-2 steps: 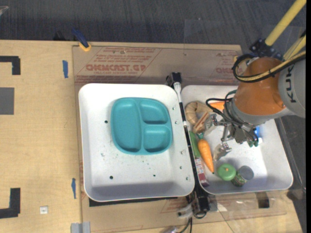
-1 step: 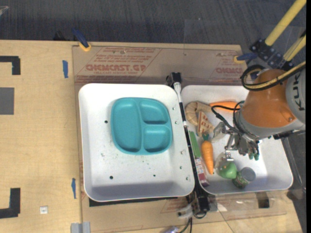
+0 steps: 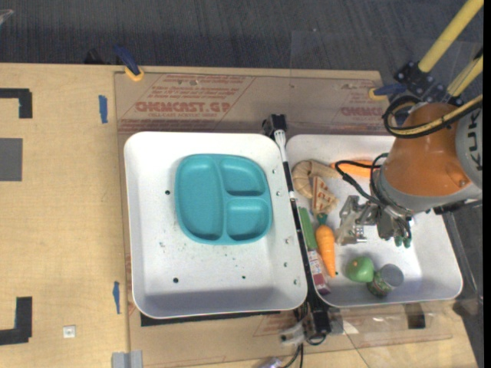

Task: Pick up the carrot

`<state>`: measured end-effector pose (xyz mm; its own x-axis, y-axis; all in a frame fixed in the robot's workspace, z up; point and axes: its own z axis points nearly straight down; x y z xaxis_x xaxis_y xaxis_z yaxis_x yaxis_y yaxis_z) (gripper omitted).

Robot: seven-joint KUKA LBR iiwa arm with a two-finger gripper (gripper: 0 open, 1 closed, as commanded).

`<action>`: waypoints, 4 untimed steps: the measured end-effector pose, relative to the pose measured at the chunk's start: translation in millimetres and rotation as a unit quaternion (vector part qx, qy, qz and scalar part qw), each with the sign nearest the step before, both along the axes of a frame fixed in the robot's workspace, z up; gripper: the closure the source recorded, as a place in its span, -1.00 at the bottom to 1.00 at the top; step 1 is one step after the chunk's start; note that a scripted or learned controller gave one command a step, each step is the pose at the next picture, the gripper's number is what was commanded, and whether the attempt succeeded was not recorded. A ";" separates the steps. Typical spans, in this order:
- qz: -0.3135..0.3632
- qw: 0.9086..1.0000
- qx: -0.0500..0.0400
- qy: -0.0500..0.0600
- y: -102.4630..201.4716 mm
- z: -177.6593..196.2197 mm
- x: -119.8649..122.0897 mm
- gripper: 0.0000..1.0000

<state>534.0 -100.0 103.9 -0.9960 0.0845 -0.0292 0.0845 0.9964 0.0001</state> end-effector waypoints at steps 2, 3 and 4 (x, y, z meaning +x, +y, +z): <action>-0.064 0.998 0.001 0.006 6.2 -12.8 -19.8 -1.00; -0.063 0.998 0.001 -0.001 6.9 0.3 -15.7 1.00; -0.063 0.998 0.001 0.000 7.1 -0.4 -16.2 -1.00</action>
